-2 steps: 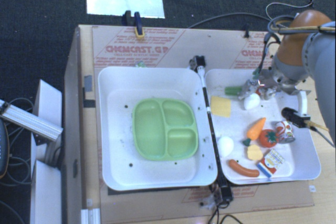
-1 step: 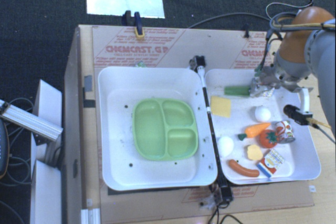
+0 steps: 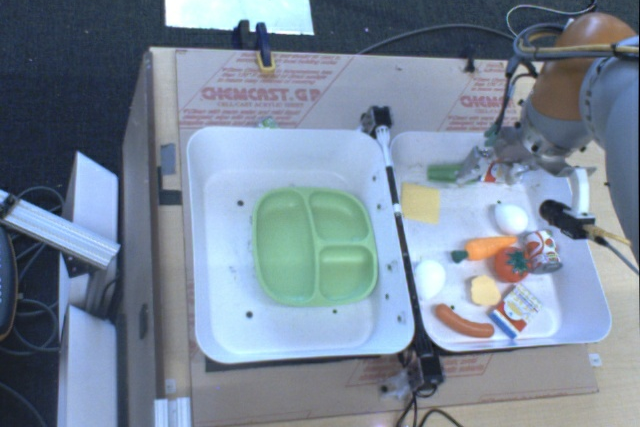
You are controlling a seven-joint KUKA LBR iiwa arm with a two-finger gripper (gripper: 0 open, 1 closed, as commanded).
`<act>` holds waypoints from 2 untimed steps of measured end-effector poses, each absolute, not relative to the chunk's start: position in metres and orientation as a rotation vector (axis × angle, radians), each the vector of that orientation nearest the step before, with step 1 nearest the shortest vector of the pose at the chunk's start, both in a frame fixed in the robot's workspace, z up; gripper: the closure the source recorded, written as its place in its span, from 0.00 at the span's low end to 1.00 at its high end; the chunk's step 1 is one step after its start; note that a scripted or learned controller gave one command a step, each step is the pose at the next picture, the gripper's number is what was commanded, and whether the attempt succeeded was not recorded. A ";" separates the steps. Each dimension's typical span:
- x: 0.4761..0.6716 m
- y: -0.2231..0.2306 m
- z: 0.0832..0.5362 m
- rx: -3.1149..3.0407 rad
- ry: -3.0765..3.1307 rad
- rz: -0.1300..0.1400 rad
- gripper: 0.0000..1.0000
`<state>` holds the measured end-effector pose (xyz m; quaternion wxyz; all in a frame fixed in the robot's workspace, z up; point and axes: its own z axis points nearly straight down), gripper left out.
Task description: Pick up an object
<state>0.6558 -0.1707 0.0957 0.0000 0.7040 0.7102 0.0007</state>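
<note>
Over the right-hand bin [image 3: 600, 310], near its far edge, my pincer [image 3: 478, 165] hangs at the end of my grey arm [image 3: 600, 105], which reaches in from the right with its orange band [image 3: 562, 65] above the wrist. Whether the pincer is clenched or released I cannot tell from this angle. Just beside its tip, toward the left, lies a green object [image 3: 442, 173], close enough that it may be touching, though contact is unclear.

Nearer the front of the same bin lie the other small food items, all well apart from the pincer: a yellow cheese slice [image 3: 420, 203] by the bin's left wall, a white egg [image 3: 511, 217], an orange carrot [image 3: 487, 248], a red tomato [image 3: 512, 264], a second white egg [image 3: 430, 277], a small yellow block [image 3: 485, 290], and a sausage [image 3: 463, 321] near the front edge.

On the counter's left side, the other white bin [image 3: 215, 215] holds a green divided plate [image 3: 315, 245] lying flat in its middle.
</note>
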 end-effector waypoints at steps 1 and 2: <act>0.666 -0.183 0.086 2.237 2.247 -0.011 0.00; 0.666 -0.185 0.085 2.238 2.247 -0.010 0.00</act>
